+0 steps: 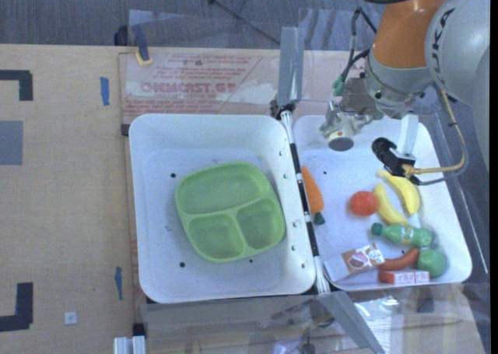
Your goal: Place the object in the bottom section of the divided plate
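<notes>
The tool [340,134] hangs over the far left corner of the right bin [447,212], on the grey wrist under the arm's orange band. From this angle I cannot tell whether it is wide or narrow. No item can be seen in its grip, and whether its tip touches the white bin floor under it is unclear.

The things for the task all lie in that same right bin, on the near side of the tool. Closest is a carrot [313,193], just below and a little left of the tool, lying along the wall that divides the two bins. Below the tool and slightly to its right sits a red-orange ball [362,203], with two yellow bananas [406,191] just beside it. Further toward the near edge are a green bottle [402,233] on its side, a red pepper [401,259], a round green piece [433,263] and a small printed packet [364,257] near the bin's front wall.

The green divided plate [226,185] is well apart from the tool, down and to its left, in the middle of the left bin [148,189]. It lies flat and a little turned, its one large section toward the far side and its two smaller sections toward the near side. Both bins stand side by side on the table [62,189], which stretches out left of the tool.
</notes>
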You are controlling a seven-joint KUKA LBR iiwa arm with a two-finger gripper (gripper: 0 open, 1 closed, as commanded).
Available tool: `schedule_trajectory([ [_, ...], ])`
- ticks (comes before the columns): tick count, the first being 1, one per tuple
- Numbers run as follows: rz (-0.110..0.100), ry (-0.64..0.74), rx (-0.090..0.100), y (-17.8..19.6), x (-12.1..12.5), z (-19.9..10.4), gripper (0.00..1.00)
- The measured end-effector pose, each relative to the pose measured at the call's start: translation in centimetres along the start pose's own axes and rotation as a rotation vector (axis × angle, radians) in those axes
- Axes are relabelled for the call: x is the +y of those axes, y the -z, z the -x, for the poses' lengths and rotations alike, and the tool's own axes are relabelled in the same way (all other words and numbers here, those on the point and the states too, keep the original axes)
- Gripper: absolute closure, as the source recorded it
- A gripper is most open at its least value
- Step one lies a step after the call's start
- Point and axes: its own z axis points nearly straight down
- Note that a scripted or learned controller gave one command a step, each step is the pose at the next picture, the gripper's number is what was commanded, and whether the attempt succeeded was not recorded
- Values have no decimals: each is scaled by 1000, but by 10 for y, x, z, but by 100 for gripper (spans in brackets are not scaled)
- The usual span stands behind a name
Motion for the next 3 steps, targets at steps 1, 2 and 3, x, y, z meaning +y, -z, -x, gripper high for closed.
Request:
schedule_trajectory([
  [1, -1, 138, 2, -24, -5, -74, 100],
  [2, -2, 241, 3, -17, -31, -132, 100],
  [3, -2, 450, 3, -30, -57, -195, 100],
])
